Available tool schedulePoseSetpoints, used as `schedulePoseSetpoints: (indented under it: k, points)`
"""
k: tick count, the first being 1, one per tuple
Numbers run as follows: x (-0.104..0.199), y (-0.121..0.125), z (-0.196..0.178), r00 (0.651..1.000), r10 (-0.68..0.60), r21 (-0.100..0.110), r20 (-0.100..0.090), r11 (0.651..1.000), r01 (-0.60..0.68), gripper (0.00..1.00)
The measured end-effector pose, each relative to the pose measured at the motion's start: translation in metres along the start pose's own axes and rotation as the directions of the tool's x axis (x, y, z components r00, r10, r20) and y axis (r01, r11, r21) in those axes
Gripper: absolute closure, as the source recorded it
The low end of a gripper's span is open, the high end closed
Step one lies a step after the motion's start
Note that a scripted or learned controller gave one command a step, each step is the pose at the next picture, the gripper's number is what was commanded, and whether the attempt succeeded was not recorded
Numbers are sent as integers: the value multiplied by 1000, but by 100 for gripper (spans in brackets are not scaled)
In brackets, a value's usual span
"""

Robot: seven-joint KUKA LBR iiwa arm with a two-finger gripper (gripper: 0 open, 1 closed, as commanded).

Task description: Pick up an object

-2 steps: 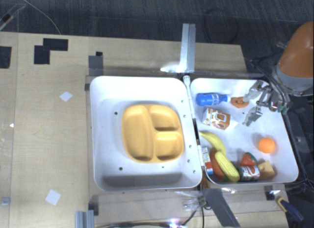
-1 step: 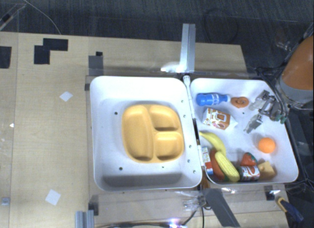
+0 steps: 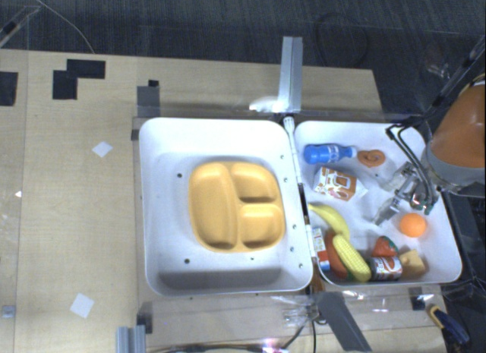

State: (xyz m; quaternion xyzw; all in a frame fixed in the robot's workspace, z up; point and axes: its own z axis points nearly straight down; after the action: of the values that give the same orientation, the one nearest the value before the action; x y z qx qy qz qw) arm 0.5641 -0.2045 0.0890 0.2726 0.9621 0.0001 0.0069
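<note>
My gripper (image 3: pixel 390 198) hangs over the right bin (image 3: pixel 448 268), in its middle right part. Its fingers (image 3: pixel 383 214) point down-left and stand open, with nothing between them. An orange fruit (image 3: pixel 413 225) lies just to the lower right of the gripper, apart from it. A small white and orange carton (image 3: pixel 336 184) sits to the left of the fingertips. Behind it lie a blue bottle (image 3: pixel 328 152) and a brown ring-shaped piece (image 3: pixel 371 158). At the front of the bin are a banana (image 3: pixel 331 218), a corn cob (image 3: pixel 351 257) and a red can (image 3: pixel 386 267).
The left bin (image 3: pixel 159 192) holds a yellow divided tray (image 3: pixel 234 204). A metal post (image 3: pixel 291 70) rises behind the divide between the bins. The grey arm with its orange band (image 3: pixel 462 135) comes in from the right, with black cables beside it.
</note>
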Motion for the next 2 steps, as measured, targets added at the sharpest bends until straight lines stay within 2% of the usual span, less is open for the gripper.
schedulePoseSetpoints:
  k: [1, 2]
  points:
    - [-40, 30, 2, 806, 592, 3, -2, 806, -592, 0]
    - [-42, 32, -12, 811, 585, -5, 5, 811, -585, 100]
